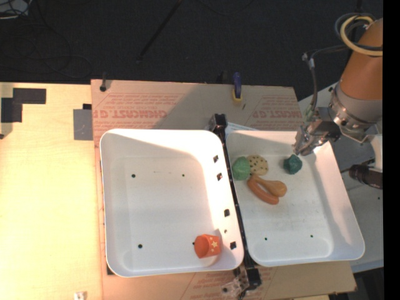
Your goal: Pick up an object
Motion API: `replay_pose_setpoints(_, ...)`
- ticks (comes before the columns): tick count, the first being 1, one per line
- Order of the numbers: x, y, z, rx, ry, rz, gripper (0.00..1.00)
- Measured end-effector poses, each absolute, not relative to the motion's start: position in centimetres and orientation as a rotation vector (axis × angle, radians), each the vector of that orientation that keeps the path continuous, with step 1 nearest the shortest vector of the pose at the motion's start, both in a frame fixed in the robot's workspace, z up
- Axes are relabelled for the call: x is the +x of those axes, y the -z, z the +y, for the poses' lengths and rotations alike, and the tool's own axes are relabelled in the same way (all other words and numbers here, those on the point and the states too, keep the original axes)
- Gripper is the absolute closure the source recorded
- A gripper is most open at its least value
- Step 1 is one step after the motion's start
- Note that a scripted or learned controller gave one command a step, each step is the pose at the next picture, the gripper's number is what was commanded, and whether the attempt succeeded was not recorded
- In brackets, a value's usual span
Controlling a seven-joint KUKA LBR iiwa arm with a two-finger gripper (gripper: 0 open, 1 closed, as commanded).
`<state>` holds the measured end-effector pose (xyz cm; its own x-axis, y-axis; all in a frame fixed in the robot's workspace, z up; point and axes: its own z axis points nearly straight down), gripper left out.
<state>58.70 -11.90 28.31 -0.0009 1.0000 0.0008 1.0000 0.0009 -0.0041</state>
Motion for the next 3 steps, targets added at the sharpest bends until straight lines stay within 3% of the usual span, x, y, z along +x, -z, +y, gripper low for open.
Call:
replay_pose_setpoints(1, 53.3, -25.6, -15.0, -2.222, -0.009, -2.212, 1.0)
replay_pose_setpoints(2, 47.5, -31.6, -6.7, -2.213, 0.004, -2.227, 1.0)
replay_pose_setpoints(3, 47.6, -34.0, 1.2, -2.21, 0.002, -2.23, 1.0)
